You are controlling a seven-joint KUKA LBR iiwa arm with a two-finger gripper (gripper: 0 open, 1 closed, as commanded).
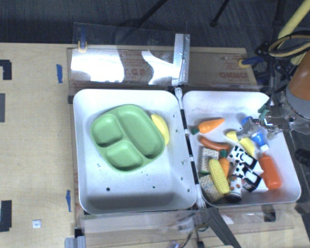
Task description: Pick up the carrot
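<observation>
The carrot [211,125] is orange with a green stub at its left end. It lies flat in the upper left part of the right bin [217,99], pointing right. My gripper [259,122] hangs over the right side of that bin, about a carrot's length to the right of the carrot and apart from it. It sits just above a blue-and-white bottle [256,137] and a small yellow piece [233,136]. The grey arm with its orange band [304,82] comes in from the right edge.
Below the carrot lie a red sausage [214,143], a corn cob [218,175], a black-and-white patterned item [246,164] and an orange bottle [270,171]. The left bin [88,187] holds a green divided plate [127,136] and a yellow fruit [161,127].
</observation>
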